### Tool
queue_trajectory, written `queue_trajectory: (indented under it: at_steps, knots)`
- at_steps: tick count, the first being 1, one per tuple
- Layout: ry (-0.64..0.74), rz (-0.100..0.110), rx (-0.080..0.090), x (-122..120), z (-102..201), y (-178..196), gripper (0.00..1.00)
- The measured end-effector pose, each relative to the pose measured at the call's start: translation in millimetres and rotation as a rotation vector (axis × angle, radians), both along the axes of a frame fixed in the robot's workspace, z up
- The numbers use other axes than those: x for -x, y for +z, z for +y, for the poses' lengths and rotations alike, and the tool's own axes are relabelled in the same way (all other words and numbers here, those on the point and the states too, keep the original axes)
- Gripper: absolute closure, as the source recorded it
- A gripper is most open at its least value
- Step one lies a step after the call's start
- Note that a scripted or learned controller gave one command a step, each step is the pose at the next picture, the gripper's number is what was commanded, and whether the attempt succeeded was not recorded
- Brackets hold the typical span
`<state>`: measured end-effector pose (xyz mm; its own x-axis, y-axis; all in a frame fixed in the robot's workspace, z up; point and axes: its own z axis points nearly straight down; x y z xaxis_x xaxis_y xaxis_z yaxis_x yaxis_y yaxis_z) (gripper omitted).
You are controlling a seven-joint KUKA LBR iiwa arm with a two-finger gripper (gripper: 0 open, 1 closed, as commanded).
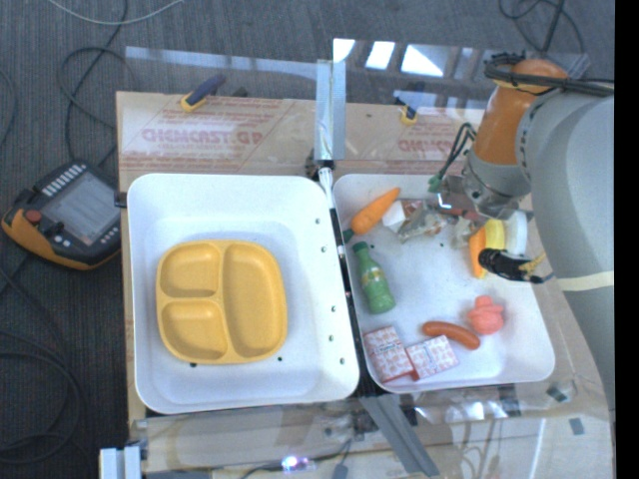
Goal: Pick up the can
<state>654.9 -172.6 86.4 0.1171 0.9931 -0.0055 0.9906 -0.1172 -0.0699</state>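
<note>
Right bin (519, 362), far side: gripper (446, 206) lowered beside the carrot (375, 211), over something silvery (possibly the can (424, 225); too blurred to confirm). Finger state cannot be told. Left bin (140, 267): yellow divided plate (222, 300).

The floor (200, 18) is dark grey carpet. Thin cables (80, 8) snake across it. A black and orange control box (65, 216) lies on the floor to the left of the tabletop (230, 138), which is brown board with a shiny clear sheet. Bright light spots (399, 58) shine at its far edge.
</note>
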Motion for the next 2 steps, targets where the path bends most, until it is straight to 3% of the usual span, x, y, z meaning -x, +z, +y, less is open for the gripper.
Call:
queue_trajectory:
  at_steps: [1,2]
  knots:
    - [-0.093,0.007,-0.008,3.4,-1.9,-2.1,0.00]
    - [-0.092,0.010,-0.002,3.6,-2.3,5.7,1.00]
